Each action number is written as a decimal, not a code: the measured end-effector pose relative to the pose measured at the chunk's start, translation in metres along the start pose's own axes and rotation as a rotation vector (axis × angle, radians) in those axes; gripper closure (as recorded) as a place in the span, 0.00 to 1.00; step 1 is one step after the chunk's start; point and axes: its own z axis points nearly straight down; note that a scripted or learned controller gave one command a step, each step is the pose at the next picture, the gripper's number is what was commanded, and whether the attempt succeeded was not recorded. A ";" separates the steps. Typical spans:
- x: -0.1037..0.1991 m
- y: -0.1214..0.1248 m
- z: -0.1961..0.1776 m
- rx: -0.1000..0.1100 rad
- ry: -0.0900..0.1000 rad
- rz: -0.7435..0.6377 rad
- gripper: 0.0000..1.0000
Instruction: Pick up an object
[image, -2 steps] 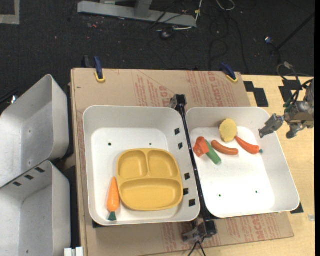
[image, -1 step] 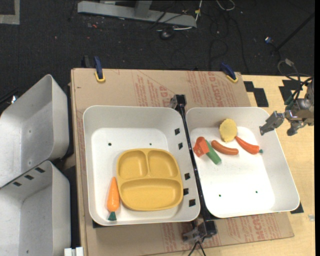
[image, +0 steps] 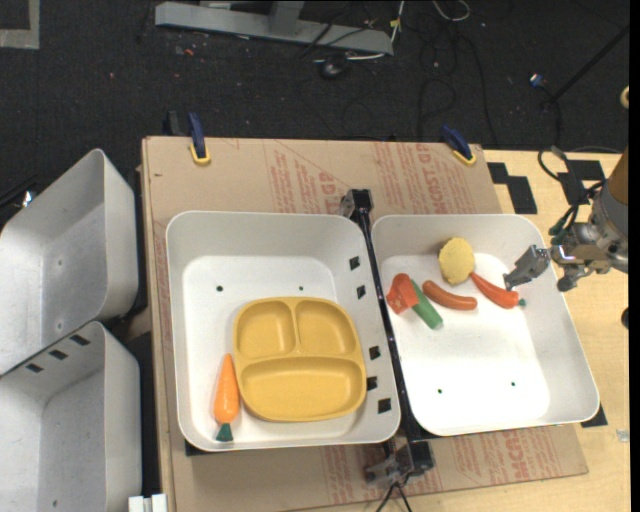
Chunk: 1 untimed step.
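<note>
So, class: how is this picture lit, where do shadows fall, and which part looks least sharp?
Camera view: even, soft overhead light; the white bins look bright without harsh glare. Camera view: faint shadows sit under the yellow tray and the carrot. Camera view: the floor above the bench is dark, and the hand at the right bin's rim is slightly blurred.
</note>
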 end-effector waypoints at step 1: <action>0.003 0.002 0.064 0.001 0.001 0.000 0.00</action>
